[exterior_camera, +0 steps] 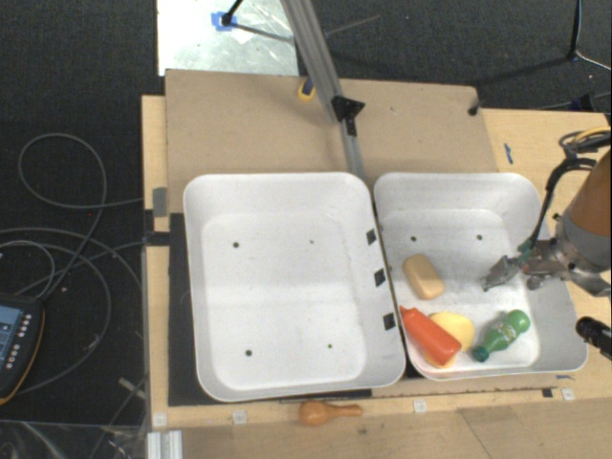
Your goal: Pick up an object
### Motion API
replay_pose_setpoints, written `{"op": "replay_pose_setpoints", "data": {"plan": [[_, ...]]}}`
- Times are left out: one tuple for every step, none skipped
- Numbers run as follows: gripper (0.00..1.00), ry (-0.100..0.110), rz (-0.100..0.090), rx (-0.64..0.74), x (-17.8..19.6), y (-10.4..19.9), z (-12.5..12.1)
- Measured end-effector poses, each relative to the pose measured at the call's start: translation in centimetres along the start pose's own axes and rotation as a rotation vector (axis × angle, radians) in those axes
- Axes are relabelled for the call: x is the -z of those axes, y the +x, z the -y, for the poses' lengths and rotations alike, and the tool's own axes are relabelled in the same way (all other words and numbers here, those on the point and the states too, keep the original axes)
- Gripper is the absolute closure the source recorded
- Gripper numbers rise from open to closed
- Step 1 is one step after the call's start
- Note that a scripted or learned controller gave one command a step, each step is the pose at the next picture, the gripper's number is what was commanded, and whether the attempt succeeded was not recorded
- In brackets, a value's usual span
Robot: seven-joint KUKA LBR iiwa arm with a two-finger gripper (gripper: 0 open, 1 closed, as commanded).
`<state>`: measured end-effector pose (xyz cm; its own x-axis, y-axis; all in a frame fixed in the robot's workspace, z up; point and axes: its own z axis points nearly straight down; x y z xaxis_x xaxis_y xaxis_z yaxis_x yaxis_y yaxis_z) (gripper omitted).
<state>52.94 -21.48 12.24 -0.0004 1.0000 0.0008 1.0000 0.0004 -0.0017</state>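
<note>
Cardboard covers the table [411, 122] on dark carpet [76, 75]; jaws [501, 273] hang above the right bin [449, 194], aperture impossible to tell.

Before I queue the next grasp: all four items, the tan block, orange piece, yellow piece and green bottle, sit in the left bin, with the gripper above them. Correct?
Wrong bin. The camera view shows the tan block, orange piece, yellow piece and green bottle in the right bin, with the gripper above them.
</note>
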Motion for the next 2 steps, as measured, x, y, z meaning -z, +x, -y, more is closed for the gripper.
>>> {"op": "replay_pose_setpoints", "data": {"plan": [[1.00,-0.005,0.002,0.001,1.3,-0.1,-0.1],[1.00,-0.008,0.003,0.006,6.4,0.9,-0.2]]}}
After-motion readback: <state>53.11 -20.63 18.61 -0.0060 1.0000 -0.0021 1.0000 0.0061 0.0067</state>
